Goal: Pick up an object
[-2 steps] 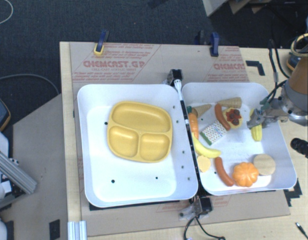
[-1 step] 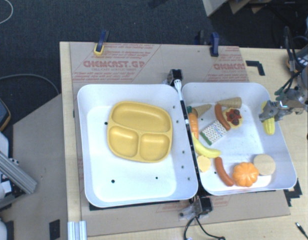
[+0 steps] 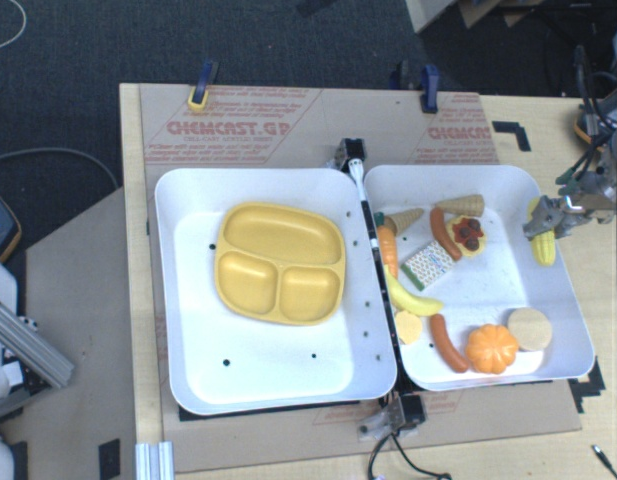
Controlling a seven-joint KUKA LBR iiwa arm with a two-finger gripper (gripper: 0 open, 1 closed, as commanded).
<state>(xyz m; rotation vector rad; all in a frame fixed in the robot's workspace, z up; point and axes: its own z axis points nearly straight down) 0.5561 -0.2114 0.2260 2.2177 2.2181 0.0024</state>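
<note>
My gripper (image 3: pixel 546 230) hangs over the right edge of the right bin (image 3: pixel 488 183), coming in from the right. A small yellow piece (image 3: pixel 544 249) sits between its fingertips and hangs just below them, inside the bin's right wall. The gripper is shut on it. Elsewhere in this bin lie a carrot (image 3: pixel 388 246), a banana (image 3: pixel 413 301), a red sausage (image 3: pixel 449 342), an orange pumpkin (image 3: pixel 491 348), a beige round bun (image 3: pixel 529 328), a patterned white block (image 3: pixel 429 263) and a pizza slice (image 3: pixel 462 228).
The left bin (image 3: pixel 188 338) holds a yellow three-compartment plate (image 3: pixel 281 263). A black divider clip (image 3: pixel 352 154) stands between the bins at the back. Clamps (image 3: pixel 429 88) hold the cardboard-covered bench. Cables run along the far right.
</note>
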